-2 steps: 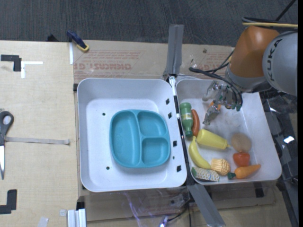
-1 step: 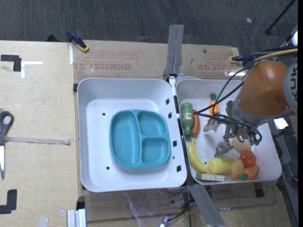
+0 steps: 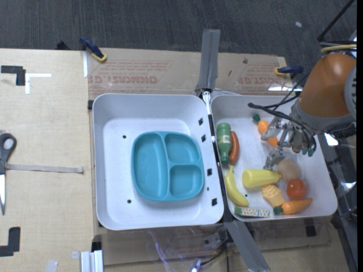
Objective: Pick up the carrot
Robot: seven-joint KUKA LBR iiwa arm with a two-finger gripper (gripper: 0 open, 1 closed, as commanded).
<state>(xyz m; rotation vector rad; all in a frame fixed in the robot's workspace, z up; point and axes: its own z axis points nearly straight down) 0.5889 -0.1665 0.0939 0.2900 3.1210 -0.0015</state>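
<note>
Down at the lower right of the frame, the carrot [image 3: 295, 206] is being left lying in the right bin [image 3: 325, 169], near its front rim, well below the hand [image 3: 282, 149]; whether the hand is apart or together cannot be told.

Robotics lab, taped cardboard bench [image 3: 45, 123], clamps [image 3: 93, 49], white bins [image 3: 102, 152]

I can't tell whether the gripper [image 3: 276, 153] is open. The arm [image 3: 329, 86] runs off the right edge and covers part of the right bin [image 3: 326, 208]. The scissors [image 3: 4, 163] are cropped at left.
</note>
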